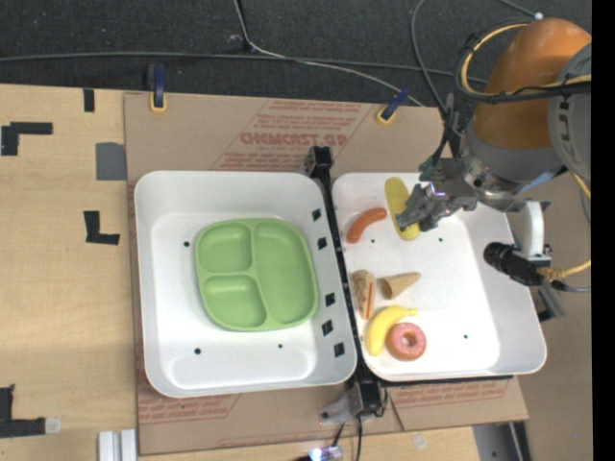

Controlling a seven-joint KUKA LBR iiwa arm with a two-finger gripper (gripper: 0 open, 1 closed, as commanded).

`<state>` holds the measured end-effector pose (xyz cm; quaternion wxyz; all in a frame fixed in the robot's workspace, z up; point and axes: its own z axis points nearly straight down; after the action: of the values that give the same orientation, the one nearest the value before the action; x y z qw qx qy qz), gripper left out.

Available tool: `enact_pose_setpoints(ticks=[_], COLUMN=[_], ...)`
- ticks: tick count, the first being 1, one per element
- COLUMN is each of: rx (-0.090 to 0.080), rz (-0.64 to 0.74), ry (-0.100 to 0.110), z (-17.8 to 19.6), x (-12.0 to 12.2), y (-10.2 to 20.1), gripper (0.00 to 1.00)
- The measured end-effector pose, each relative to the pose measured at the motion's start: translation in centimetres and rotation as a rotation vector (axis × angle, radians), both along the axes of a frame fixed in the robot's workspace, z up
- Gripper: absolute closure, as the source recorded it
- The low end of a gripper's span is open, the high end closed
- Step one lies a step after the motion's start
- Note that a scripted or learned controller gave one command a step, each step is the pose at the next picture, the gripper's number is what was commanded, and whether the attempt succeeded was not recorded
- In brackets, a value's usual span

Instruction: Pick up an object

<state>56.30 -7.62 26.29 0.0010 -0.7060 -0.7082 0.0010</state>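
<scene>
Landmark: the black divider between the two bins. Left of it, the left bin holds a green sectioned plate, fully visible. Just right of it lie a red sausage, a brown piece of unclear make, a cone, a banana partly covered by a pink doughnut. Further right, the hand sits over a yellow corn cob, hiding its lower end; whether the hand is wide, narrow or gripping cannot be told.

Grey arm with an orange band, looping black cables, dark end effector.
</scene>
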Motion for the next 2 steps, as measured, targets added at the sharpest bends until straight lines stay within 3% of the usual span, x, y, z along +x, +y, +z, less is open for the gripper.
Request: enact_pose_setpoints(ticks=[2], rx=[0.001], rz=[0.003], ry=[0.0], z=[-0.3], x=[-2.9], y=[9.0], gripper=[1.0])
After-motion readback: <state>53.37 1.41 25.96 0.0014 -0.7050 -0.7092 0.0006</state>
